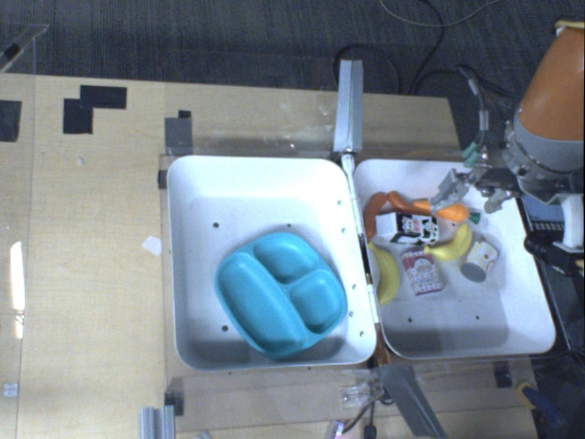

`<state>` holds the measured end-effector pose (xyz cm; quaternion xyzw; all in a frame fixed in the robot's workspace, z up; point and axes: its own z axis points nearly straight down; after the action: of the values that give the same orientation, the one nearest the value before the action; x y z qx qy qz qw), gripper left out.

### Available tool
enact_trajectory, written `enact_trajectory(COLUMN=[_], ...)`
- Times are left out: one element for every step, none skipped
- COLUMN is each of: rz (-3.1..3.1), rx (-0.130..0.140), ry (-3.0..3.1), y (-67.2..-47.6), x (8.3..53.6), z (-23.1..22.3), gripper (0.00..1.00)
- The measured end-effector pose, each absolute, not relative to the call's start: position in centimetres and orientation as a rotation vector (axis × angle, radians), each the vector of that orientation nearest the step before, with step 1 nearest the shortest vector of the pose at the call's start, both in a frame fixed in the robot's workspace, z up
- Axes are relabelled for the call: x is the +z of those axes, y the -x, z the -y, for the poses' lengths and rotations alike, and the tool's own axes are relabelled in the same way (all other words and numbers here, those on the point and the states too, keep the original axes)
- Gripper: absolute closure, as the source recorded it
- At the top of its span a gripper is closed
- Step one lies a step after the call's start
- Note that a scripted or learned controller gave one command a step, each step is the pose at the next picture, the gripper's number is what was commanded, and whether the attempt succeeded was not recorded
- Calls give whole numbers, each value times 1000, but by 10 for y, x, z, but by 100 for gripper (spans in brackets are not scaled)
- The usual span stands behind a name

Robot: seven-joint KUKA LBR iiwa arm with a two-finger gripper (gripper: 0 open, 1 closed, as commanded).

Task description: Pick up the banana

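Blue three-part plastic plate point(279, 291) sits in the near left white bin point(183, 245); the yellow banana point(386, 277) awaits in the right white bin point(535, 327).

The banana lies against the right bin's left wall, near the divider. Its long axis runs roughly near-to-far, bowed slightly, and you cannot tell which end is the stem. A second curved yellow piece point(455, 243) lies further right; it may be another banana or the same one passing under the pink printed packet point(422, 273). A black-and-white carton point(407, 229), an orange carrot-shaped toy point(395, 201) and a tipped white cup point(480, 259) crowd round. The two-finger gripper point(473, 190) hovers over the pile's far right. How wide its jaws stand cannot be told, and nothing is seen in them. To do this well, you should probably bring it left, turn the jaws across the banana's width and descend on the bare near half.
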<state>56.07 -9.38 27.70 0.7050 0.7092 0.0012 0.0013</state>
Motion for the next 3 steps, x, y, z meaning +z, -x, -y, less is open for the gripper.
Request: enact_trajectory(rz=[-2144, -1996, -1942], rx=[3, 25, 29], ry=[-2294, -2411, -2470], y=[-514, -548, -597], x=[172, 94, 94], z=[91, 138, 166], gripper=[0, 0, 0])
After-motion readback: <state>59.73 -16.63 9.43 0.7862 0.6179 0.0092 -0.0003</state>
